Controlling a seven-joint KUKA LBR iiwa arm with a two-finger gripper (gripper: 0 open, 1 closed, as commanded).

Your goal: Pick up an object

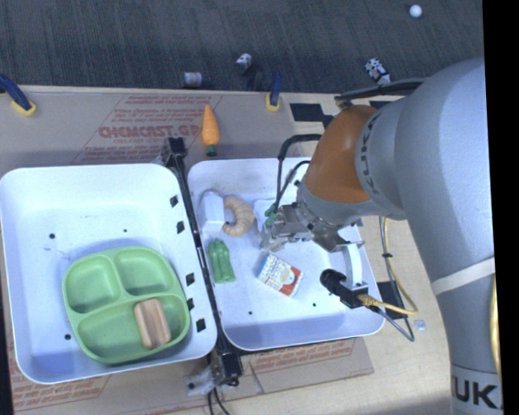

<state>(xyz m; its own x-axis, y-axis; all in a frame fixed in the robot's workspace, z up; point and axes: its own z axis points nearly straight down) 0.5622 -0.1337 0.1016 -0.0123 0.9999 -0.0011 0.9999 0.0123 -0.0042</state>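
My gripper (275, 234) hangs low in the right bin (249, 333), near its middle. A tan curled pastry-like toy (237, 216) lies just left of the gripper. Below the gripper, a small white, blue and red packet (279, 275) rests on the bin floor. Near the bin's left wall lies a green pickle-shaped toy (220, 261). A small white object (210, 204) sits at the back left of this bin. Nothing shows between the gripper and these things.
The left bin (33, 197) holds a green divided plate (95, 293) with a tan hot-dog toy (150, 322) in its front compartment. An orange carrot toy (209, 127) lies on the cardboard behind the bins. The big grey arm (423, 176) covers the right bin's right side.
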